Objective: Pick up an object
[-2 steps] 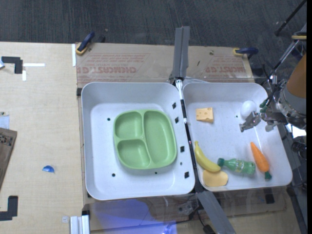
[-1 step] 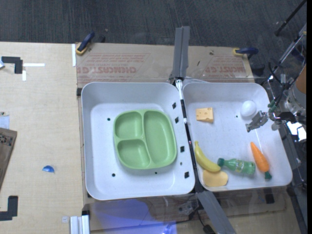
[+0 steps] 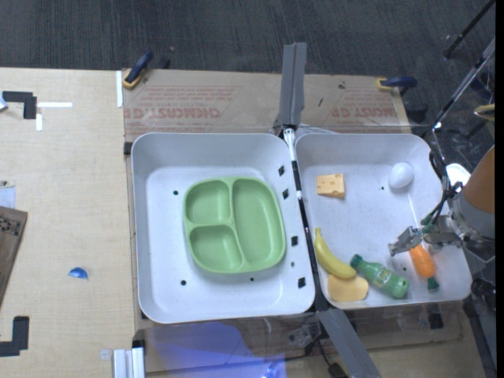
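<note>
My gripper is low over the right bin, near its right wall. The arm comes in from the right edge. Just beneath and beside the gripper lies a small orange object like a carrot; whether it is gripped I cannot tell. A green bottle lies to the left of it at the bin's front. A banana lies beside a yellow round piece. A cheese wedge and a white egg-like ball sit toward the back.
The left bin holds a green divided plate. A grey post stands behind the seam between the bins. Cardboard lies behind the bins, and a small blue item lies on the bench at left.
</note>
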`<state>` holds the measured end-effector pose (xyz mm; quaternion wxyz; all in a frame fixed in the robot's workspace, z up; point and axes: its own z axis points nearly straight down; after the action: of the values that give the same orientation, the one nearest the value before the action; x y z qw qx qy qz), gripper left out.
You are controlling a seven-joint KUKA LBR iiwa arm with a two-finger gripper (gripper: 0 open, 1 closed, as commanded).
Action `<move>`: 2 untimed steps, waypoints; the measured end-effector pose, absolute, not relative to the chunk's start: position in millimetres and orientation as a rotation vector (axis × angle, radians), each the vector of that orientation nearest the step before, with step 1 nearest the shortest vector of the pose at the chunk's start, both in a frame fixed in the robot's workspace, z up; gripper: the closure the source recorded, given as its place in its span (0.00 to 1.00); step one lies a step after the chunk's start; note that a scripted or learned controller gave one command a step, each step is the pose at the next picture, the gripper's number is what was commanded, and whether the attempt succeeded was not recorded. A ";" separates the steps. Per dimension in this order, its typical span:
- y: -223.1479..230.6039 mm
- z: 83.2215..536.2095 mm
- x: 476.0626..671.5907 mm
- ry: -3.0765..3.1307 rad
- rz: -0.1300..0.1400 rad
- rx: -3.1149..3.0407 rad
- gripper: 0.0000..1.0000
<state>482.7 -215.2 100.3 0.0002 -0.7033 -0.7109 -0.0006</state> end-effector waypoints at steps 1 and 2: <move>-218.0 91.5 478.5 -2.394 -0.005 -2.026 0.00; -219.4 100.2 478.9 -2.392 -0.003 -2.033 1.00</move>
<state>478.9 -219.4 100.2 0.0012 -0.6477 -0.7619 -0.0009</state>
